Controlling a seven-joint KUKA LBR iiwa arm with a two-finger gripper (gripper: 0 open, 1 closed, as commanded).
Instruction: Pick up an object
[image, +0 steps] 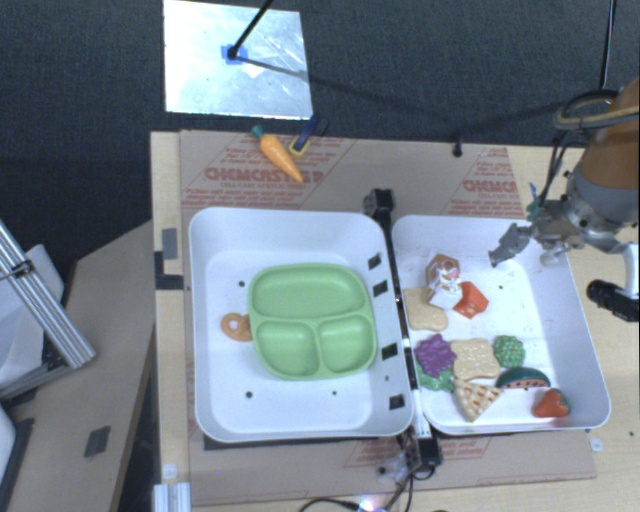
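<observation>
A grey robot arm with an orange band is reaching in from the right, partly cut off by the picture's edge. Its gripper (522, 243) is hanging above the upper part of the right bin (590, 372), with nothing between its fingers; how far they are spread is too blurred to tell.

Toy foods are lying clustered in the right bin. A small red-and-white piece (444, 277) is sitting near the bin's left wall, touching an orange-red block (471, 299). Below them a beige cookie shape (427, 313) is resting, then purple grapes (435, 357), a slice of toast (473, 357), a green bumpy piece (509, 350), a watermelon slice (523, 379), a pizza wedge (477, 400) and a red strawberry (550, 403), several overlapping so that their edges are hard to separate.

In the left bin (215, 300) a green divided plate (308, 318) is lying, with a small orange pretzel (236, 326) just beside it. A toy carrot (279, 156) is lying on the bench beyond the bins.
</observation>
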